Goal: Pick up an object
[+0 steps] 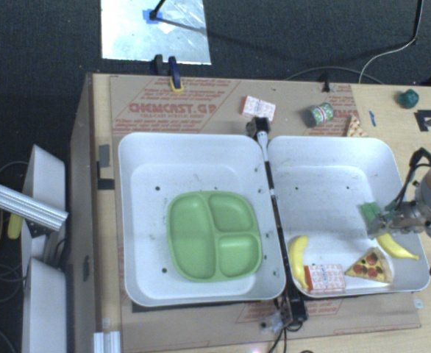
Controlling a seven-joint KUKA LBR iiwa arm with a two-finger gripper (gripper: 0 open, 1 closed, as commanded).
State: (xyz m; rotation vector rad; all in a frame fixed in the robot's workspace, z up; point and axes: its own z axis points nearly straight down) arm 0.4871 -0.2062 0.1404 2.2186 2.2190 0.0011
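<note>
The right bin point(326, 160) holds a banana point(298, 259) near its front left corner. Next to it lie a small red and white box point(324, 276) and a toy pizza slice point(370, 265). A second banana point(398, 247) lies at the front right. My gripper point(389, 223) reaches in from the right and is low over the bin's right side, just above that second banana. A small green piece point(368, 212) sits at the gripper's left tip; I cannot tell whether it is held.
The left bin point(149, 160) holds a green divided plate point(214, 235). Behind the bins on the bench lie a small card point(258, 108), a green can point(321, 113) and a teal ball point(409, 98). A cable point(414, 168) loops by the arm.
</note>
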